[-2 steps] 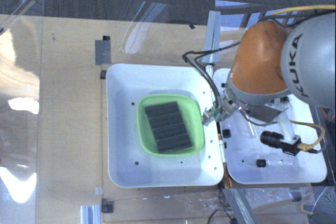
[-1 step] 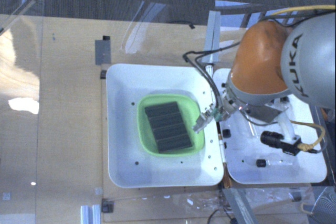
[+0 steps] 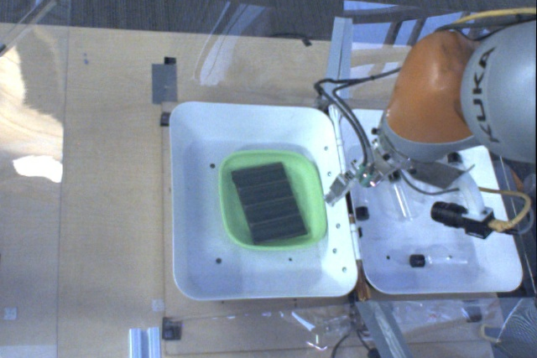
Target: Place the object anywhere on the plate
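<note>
A dark grey ridged block (image 3: 268, 201) lies flat on the square green plate (image 3: 314, 180), slightly turned, in the left white bin (image 3: 195, 205). The arm, with its orange band (image 3: 428, 92), reaches in from the right and hangs over the divide between the two bins. My gripper (image 3: 351, 179) sits under the wrist, just right of the plate's right rim and apart from the block. The wrist hides most of it.
In the right bin (image 3: 499, 268) lies a small clear tube with a black cap (image 3: 430, 261). A black connector on a yellow cable (image 3: 457, 215) hangs off the arm above that bin. Black cables loop by the bins' far edge (image 3: 336, 96).
</note>
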Available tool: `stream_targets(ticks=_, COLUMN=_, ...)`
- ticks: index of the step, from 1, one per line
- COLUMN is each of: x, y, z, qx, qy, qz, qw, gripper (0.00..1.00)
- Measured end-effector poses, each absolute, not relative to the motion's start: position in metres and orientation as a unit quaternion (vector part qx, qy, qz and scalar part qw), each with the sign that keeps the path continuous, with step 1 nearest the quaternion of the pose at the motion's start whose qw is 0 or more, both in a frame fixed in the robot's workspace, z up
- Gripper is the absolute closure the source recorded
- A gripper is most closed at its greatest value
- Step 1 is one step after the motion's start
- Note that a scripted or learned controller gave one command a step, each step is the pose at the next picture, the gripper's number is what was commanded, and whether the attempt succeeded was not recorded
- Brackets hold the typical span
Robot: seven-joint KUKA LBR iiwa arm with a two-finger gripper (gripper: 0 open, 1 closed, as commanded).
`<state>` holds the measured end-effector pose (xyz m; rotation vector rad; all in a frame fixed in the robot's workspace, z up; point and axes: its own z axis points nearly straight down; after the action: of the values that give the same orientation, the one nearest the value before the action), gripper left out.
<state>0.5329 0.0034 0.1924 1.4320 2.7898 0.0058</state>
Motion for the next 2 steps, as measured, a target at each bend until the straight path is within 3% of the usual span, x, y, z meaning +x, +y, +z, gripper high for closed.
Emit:
stream_targets(ticks=1, x=0.537, y=-0.008, z=0.216, qx=0.450, qy=0.893, qz=0.0023, qw=0.003, gripper=0.00)
stream_targets(ticks=2, x=0.546, y=-0.075, z=0.236, qx=0.493, qy=0.870, qz=0.0017, qw=0.004, gripper=0.00)
